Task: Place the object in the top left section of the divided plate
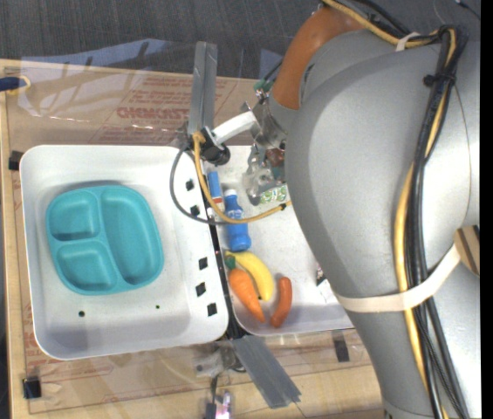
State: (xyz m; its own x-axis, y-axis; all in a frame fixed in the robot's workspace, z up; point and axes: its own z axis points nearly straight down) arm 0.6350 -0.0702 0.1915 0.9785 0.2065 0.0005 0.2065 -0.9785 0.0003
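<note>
plate (102, 238): teal, sat in left bin (41, 321)
end effector (262, 182): over right bin (303, 317), finger state unclear
banana (257, 271): beside carrot (244, 292)

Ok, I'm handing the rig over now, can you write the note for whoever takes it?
Gripper: low over the right bin, near its far end; whether it grips anything cannot be told.
Things: banana, carrot, sausage and blue bottle all lie in the right bin. Teal divided plate sits in the left bin.
Done: nothing on the plate.
Left: pick the object, set it in the plate's top left section.
</note>
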